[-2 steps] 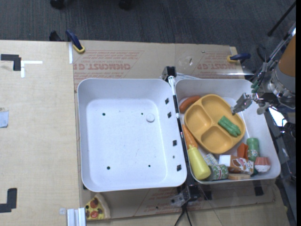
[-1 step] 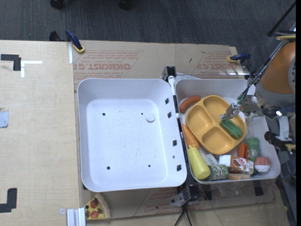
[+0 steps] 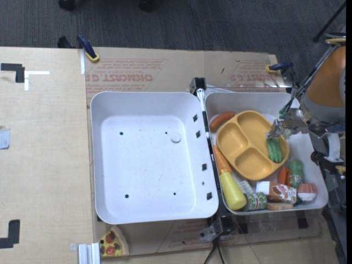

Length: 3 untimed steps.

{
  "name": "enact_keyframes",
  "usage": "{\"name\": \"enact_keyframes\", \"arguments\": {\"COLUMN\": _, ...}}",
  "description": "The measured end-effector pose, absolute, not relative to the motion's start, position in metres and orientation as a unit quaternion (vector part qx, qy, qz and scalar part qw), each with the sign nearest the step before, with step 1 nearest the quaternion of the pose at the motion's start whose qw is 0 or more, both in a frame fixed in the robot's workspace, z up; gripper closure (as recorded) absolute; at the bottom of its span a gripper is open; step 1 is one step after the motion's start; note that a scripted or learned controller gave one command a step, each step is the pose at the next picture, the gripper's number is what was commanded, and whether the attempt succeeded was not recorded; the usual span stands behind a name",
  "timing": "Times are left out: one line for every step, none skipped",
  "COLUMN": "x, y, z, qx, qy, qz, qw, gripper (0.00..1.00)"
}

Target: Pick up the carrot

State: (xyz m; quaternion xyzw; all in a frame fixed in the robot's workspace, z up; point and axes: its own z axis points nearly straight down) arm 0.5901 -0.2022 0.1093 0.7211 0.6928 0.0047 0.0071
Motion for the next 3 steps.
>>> {"name": "enact_keyframes", "arguments": {"x": 0.633, "y": -0.154, "z": 0.199, "qx": 0.818, "qy": 0.576, "qz": -0.0071, "qw": 0.009, "gripper": 1.0}}
{"name": "enact_keyframes", "arguments": {"x": 0.638, "y": -0.158, "z": 0.157, "qx": 0.822, "qy": 0.569, "qz": -0.0126, "qw": 0.02, "gripper": 1.0}}
{"name": "enact_keyframes", "arguments": {"x": 0.658, "y": -0.14, "z": 0.101, "qx": 0.78, "qy": 0.625, "qz": -0.012, "qw": 0.027, "gripper": 1.0}}
